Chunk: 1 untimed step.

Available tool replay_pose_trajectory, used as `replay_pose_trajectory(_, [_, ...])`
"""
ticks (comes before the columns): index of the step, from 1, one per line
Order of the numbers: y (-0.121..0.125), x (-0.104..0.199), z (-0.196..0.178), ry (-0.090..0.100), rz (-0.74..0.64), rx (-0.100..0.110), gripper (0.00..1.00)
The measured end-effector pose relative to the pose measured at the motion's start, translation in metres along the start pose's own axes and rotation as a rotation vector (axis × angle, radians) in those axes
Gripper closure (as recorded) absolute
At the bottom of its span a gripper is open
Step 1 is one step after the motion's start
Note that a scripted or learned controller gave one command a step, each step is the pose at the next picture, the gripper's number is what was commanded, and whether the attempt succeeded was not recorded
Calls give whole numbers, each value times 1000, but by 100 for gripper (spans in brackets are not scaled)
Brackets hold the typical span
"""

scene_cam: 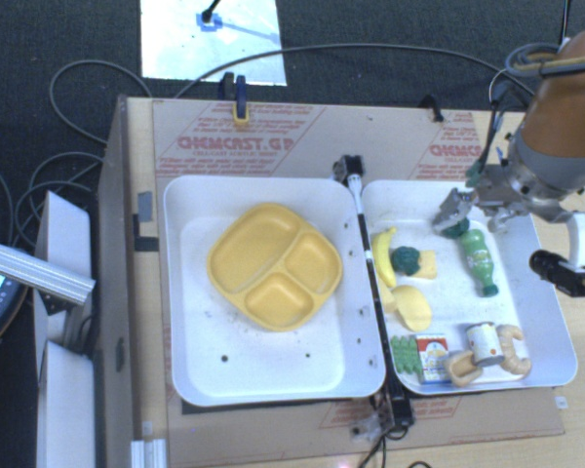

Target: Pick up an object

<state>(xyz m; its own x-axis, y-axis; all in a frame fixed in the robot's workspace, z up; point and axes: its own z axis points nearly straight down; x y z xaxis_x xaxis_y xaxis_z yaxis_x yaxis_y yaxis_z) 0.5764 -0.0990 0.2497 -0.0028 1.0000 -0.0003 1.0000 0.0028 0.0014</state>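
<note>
My gripper (478, 214) hangs over the back of the right bin (556, 354), open, with nothing between its fingers. Just below it lies a green bottle (478, 259), its dark cap close under the left finger (453, 207). To the left lie a banana (383, 253), a broccoli piece (406, 258) and a yellow lemon-like object (412, 307). Near the bin's front are a small printed box (421, 357), a can (483, 340) and a tan pretzel-shaped piece (513, 352).
The left bin (200, 359) holds a yellow divided plate (275, 264). A black clip (349, 171) sits at the back of the divider between the bins. A black part on the arm (564, 273) juts out over the right bin's right edge. Cables run behind the bench.
</note>
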Motion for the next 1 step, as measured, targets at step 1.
replay_pose_trajectory(1, [44, -19, 161, 0, 2, 2, 0])
